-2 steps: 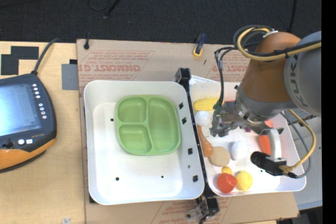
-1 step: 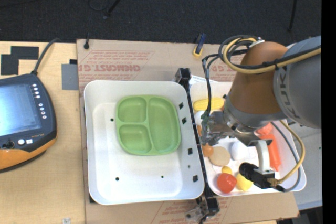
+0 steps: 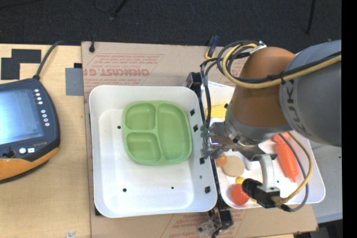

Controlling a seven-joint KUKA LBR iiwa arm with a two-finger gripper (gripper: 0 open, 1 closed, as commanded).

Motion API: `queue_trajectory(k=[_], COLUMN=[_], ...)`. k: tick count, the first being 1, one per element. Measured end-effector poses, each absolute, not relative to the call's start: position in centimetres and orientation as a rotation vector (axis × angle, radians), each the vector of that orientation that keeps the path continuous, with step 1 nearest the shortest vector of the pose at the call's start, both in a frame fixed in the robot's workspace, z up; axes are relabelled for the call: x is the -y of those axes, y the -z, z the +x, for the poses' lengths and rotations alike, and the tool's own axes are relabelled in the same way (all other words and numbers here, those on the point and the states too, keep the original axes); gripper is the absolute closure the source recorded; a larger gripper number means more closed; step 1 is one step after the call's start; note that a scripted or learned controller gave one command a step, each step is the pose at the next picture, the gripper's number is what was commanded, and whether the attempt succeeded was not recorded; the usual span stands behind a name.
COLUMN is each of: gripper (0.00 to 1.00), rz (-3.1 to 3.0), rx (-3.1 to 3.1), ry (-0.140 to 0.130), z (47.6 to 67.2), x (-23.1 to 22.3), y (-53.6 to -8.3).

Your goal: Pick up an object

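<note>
Camera view, one frame. Arm (image 3: 279, 100): one, grey with an orange band, reaching over the right bin (image 3: 318, 187) and covering most of it. Jaws: hidden beneath the wrist; their opening and any hold cannot be told. Right bin contents, partly hidden: one orange carrot-shaped piece (image 3: 287, 160), one tan round piece (image 3: 232, 166), one red round piece (image 3: 240, 194), one small yellow piece (image 3: 240, 180). Left bin (image 3: 111, 187): one green divided tray (image 3: 157, 132), three compartments. Bench (image 3: 33, 198): one control pendant (image 3: 25, 125), cut off at the left edge.
</note>
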State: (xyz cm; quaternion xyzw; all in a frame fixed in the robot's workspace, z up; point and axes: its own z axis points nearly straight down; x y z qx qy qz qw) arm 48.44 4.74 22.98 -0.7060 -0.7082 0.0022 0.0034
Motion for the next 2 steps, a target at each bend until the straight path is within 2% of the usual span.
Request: queue_trajectory(k=[2], gripper=[1.00], rz=[-2.216], rx=[2.220], ry=[-0.008], z=[49.23], x=[-3.67], y=[-23.43])
